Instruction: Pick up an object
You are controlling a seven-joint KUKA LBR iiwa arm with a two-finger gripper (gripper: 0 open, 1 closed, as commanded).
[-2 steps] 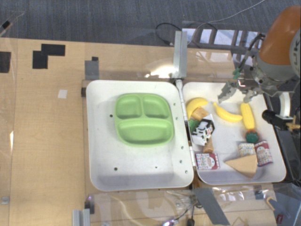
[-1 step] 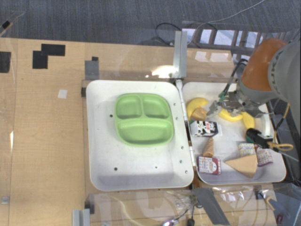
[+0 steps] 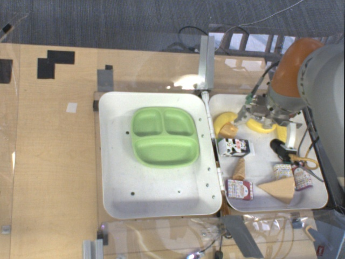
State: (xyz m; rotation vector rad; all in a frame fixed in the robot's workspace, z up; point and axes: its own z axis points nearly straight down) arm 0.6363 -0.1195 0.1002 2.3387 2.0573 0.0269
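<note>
Two white bins sit side by side on the worktop [image 3: 48, 161]. Camera view: the tool [image 3: 257, 111] hangs low in the right bin [image 3: 318, 198], directly over a yellow banana [image 3: 261, 126]; its grip state cannot be determined. Left of the tool, in the left bin [image 3: 116, 193], lies a green divided plate [image 3: 164, 136]. Below it lie a small carton [image 3: 235, 147] and a cheese wedge [image 3: 279, 188].

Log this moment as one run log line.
arm: over right bin | claw: above yellow banana | green tray: left bin

Robotics lab: wooden bench [image 3: 48, 144] with clear guard panels, loose cables [image 3: 269, 18], grey carpet [image 3: 108, 9], two white bins [image 3: 116, 198].
</note>
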